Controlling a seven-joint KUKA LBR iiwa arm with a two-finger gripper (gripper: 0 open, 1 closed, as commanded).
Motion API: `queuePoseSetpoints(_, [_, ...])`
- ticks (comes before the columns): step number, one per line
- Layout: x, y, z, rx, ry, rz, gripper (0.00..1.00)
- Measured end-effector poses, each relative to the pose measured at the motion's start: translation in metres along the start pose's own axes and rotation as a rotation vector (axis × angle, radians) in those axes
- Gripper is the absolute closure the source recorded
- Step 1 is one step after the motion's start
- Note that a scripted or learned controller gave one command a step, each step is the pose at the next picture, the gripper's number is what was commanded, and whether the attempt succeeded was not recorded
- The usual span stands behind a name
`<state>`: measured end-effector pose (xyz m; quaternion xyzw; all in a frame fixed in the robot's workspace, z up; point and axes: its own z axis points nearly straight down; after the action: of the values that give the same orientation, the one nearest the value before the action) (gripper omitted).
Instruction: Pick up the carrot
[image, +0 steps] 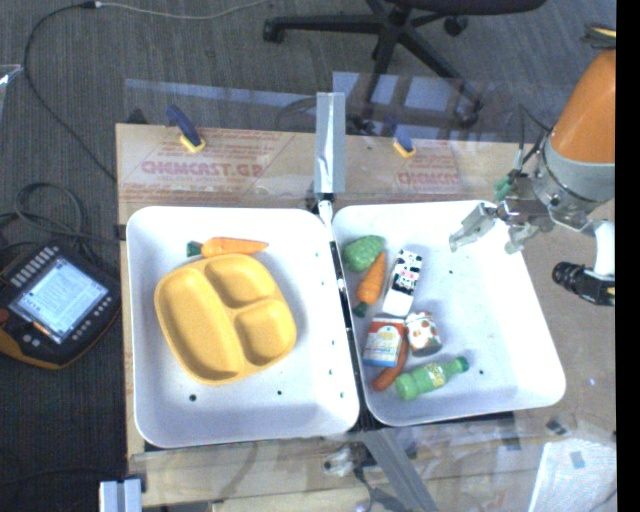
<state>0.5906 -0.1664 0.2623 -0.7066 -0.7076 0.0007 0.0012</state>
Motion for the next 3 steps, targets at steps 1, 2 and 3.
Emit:
queuePoseSetpoints(1, [-0.025,-0.021,0.155,-0.027,-0.009,-0.098,0.0])
queuePoseSetpoints(2, [-0.035,0.041,0.163,-0.028,-0.007,-0.137,0.0])
queuePoseSetpoints(3, [-0.011,-0.021,0.161,-0.042,-0.014,-0.092,0.0])
